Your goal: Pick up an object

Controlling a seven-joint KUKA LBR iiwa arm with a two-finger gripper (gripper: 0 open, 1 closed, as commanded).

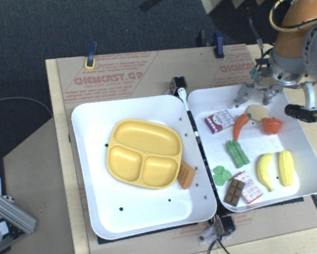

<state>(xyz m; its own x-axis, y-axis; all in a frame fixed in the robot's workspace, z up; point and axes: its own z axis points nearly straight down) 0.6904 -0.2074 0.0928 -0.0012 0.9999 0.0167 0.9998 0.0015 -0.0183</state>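
Carrot (240, 125), likely light, stiff plastic, upper right; grip mid-body. Gripper (254, 92) fingers spread wide, holding nothing.

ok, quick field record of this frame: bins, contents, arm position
left bin: yellow divided plate, brown waffle piece leaning at its right edge
right bin: red-white packet, carrot, tomato, green beans, green leaf piece, chocolate bar, small snack packet, banana, corn
gripper: over right bin's far edge, above the carrot and tomato
held object: none seen
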